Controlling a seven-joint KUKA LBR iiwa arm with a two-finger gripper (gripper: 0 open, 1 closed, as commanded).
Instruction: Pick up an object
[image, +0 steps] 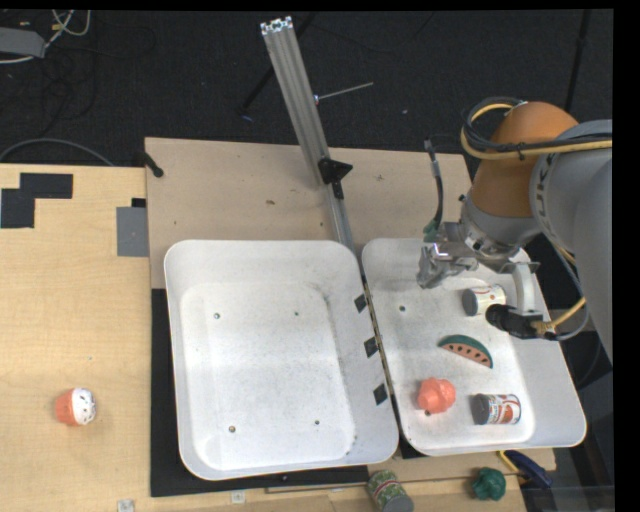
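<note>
While tool (437, 262) hovers over right bin (560, 425), can't tell finger state

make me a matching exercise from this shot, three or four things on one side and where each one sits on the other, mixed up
Things:
1. watermelon slice
2. small can
3. orange and white ball
4. green toy

Places:
A. on the wooden bench, left of both bins
B. in the right bin, near its front right corner
C. outside the bins, below the right bin's front edge
D. in the right bin, about mid-way, above the red lumpy toy

Pairs: 1-D, 2-B, 3-A, 4-C
</note>
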